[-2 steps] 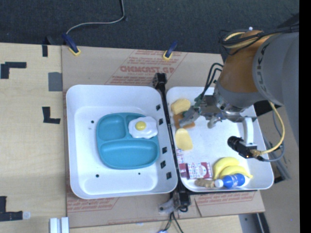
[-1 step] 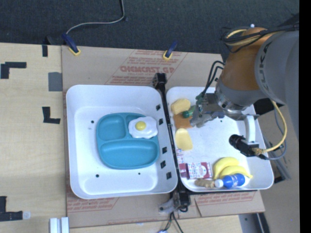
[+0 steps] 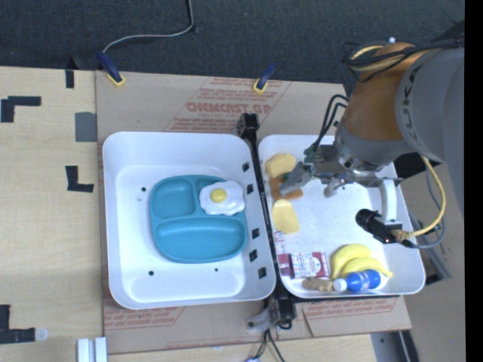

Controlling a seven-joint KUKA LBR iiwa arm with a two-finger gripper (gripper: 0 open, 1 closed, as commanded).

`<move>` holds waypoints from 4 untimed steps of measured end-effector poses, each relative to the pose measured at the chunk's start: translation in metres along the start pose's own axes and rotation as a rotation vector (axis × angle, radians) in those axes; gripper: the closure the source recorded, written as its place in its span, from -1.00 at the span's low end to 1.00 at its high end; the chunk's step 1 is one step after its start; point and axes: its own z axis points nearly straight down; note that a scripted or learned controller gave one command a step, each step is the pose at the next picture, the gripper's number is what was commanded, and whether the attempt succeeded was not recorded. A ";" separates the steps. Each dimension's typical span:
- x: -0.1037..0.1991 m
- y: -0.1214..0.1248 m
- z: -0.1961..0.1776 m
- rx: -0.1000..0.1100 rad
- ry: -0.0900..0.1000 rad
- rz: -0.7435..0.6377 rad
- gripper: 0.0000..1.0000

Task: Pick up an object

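The arm (image 3: 392, 111) reaches over the right bin (image 3: 411, 277), its gripper (image 3: 298, 178) low at ten o'clock there, probably lined up for a grab. It hangs among yellow food pieces (image 3: 281, 164) and a brown bit (image 3: 290, 193); I cannot tell its state. The left bin's blue tray (image 3: 189, 228) carries a fried egg (image 3: 220, 198).

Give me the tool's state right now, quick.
Tool: cannot be told; it sits low in the right bin, over a small brown item.

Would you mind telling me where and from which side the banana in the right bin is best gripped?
Probably across the middle of the banana, coming straight down. It lies flat, curved, in the bin's near right corner. The bottle touches its near side and the wall is close, so the fingers should straddle its narrow width.
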 end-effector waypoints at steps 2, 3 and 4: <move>0.000 0.000 -0.009 0.001 0.000 0.000 -1.00; -0.007 0.065 0.028 -0.003 -0.003 0.002 -1.00; -0.070 0.090 0.125 -0.004 -0.003 0.004 -1.00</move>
